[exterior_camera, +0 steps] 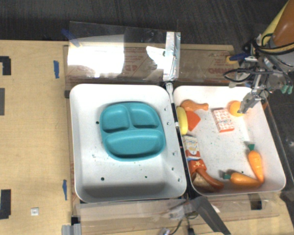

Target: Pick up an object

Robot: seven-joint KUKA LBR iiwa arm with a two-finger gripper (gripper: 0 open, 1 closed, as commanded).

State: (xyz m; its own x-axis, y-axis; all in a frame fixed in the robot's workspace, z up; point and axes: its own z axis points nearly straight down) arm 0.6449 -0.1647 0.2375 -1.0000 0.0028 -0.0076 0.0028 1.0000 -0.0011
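Right bin, near edge: two toy carrots (245,178) lie by the front wall of the right bin (277,146), one flat, one (255,163) along the right wall.
Near-left corner: a reddish-brown toy (206,176) beside a printed packet (191,148).
Left bin (83,131): a teal divided plate (132,130) sits in the middle.
Right bin, far half: a small red-and-white card (223,120), a yellow banana (182,121) against the left wall, an orange drumstick toy (194,105).
Claw: the gripper (248,103) hangs over the far right corner, touching a small yellow-orange ball (234,107); whether it grips, can't tell.
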